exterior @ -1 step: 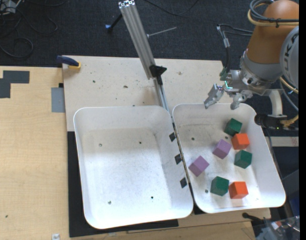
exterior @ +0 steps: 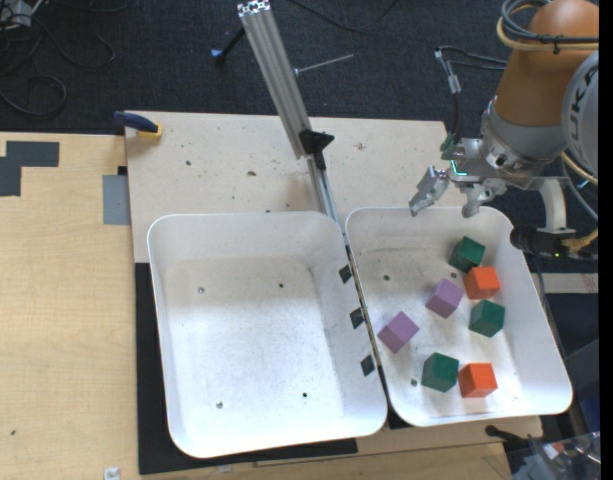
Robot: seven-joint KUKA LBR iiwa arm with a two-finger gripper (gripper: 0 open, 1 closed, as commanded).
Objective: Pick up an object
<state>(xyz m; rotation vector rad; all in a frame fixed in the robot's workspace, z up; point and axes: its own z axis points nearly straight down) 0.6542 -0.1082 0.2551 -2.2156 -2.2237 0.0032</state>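
Orange cube [exterior: 477, 379] sitting nearest, touching green cube [exterior: 440, 372] | gripper [exterior: 450, 200] hovering over right bin [exterior: 546, 313] rim, fingers spread, gripping nothing | risking nudging crowded neighbours, closing on air

A pale wooden bench [exterior: 236, 163] fills most of the view. Relative to it: an aluminium bar [exterior: 282, 83] rises at a slant from its far middle, tipped with a small checkered tag [exterior: 253, 8]. A blue-and-yellow clamp [exterior: 137, 123] grips its far left corner. Dark carpet [exterior: 106, 38] with loose black cables [exterior: 21, 68] lies beyond it (grey patches [exterior: 21, 163] mark the lighter board at its left).
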